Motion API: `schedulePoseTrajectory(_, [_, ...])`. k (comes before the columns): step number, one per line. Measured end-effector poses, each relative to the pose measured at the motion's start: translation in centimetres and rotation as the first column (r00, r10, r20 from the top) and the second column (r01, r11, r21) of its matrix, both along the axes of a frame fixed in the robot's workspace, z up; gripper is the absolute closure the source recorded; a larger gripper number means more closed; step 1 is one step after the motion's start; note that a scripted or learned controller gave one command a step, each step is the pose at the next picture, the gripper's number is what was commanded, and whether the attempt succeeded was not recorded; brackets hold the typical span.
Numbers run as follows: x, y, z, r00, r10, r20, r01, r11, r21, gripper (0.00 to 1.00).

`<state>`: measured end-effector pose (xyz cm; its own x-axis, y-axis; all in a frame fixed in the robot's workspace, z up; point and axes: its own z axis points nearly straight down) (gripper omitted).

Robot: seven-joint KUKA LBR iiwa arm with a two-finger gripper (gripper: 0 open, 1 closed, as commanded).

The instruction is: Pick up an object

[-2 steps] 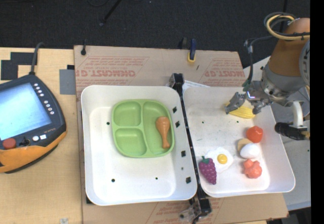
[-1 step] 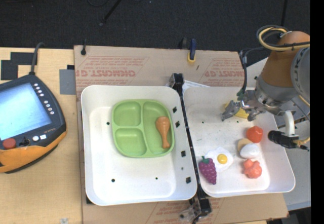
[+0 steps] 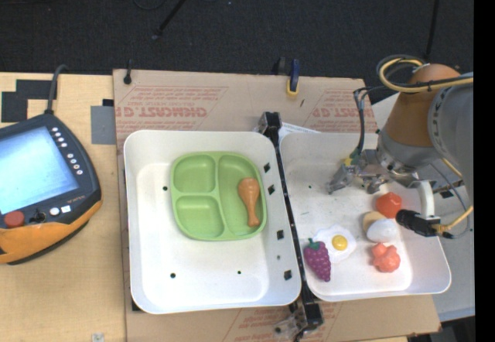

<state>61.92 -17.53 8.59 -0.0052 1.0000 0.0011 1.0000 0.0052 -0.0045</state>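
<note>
we see one gripper [image 3: 346, 176] low over the right bin [image 3: 309, 159], near its upper middle part. its two grey fingers [image 3: 338, 181] are spread a little, and we see nothing between them; the tips are close to the white floor or touch it, we cannot tell which. behind the gripper the grey arm [image 3: 452, 124] comes in from the right, with one orange band [image 3: 414, 104] above the wrist and some cables around it.

the things to pick up are in the lower right part of the same bin, apart from the fingers. we count six there: one red round toy [image 3: 388, 203] nearest to the gripper, one small tan piece [image 3: 372, 219] and one white egg-shaped piece [image 3: 380, 231] just under it, one orange-red lumpy toy [image 3: 386, 257] lower down, one fried egg [image 3: 337, 242] with a yellow centre, and one purple bunch of grapes [image 3: 318, 259] touching the fried egg on its left.

there are two white bins side by side. the left bin [image 3: 147, 255] holds one green plate [image 3: 203, 201] with three compartments, and one brown chicken drumstick [image 3: 250, 200] lies in the plate's right compartment.

outside the bins, on the left of the bench, stands one control pendant [image 3: 42, 182] with a bright screen and an orange edge.
</note>
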Motion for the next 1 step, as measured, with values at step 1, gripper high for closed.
schedulePoseTrajectory(1, [0.01,-0.07,1.17,1.000,-0.001,0.001,0.001,1.000,0.000,1.00])
